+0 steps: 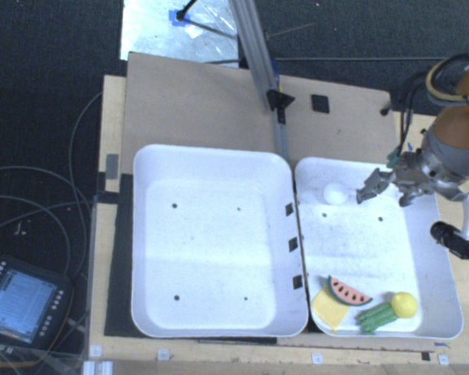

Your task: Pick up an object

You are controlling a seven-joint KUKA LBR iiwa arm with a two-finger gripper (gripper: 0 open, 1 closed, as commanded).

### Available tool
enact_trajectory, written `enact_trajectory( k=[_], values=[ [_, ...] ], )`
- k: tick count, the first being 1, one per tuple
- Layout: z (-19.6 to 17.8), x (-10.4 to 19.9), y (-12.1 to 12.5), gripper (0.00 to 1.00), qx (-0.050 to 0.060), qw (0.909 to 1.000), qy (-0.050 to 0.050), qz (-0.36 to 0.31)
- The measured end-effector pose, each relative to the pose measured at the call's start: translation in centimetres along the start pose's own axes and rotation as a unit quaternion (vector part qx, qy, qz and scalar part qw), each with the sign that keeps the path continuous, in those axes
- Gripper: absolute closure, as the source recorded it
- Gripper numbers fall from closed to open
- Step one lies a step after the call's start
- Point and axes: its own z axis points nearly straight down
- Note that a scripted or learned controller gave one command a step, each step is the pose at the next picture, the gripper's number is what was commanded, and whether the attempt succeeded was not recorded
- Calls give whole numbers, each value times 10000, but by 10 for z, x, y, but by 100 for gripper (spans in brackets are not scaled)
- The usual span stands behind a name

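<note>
In the right bin [377,236] a small white ball [334,194] lies near the back left corner. Along the bin's front lie a watermelon slice [348,292], a yellow wedge [330,308], a green vegetable [378,316] and a yellow lemon [404,304]. My gripper [391,191] hangs over the back of the right bin, to the right of the white ball. Its two fingers are spread apart, with nothing between them.
The left bin [210,238] sits beside the right one, with small black clips [293,244] along the shared edge. A slanted metal pole [259,50] rises behind the bins. A teach pendant [17,298] lies off the bench at the lower left.
</note>
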Motion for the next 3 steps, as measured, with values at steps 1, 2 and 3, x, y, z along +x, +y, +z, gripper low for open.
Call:
enact_trajectory(
  k=[1,2,3],
  values=[
    [117,16,-47,0,14,10000,3,3],
    [115,54,-67,0,-6,10000,2,-8],
    [115,20,-84,0,-8,10000,-2,14]
  ],
)
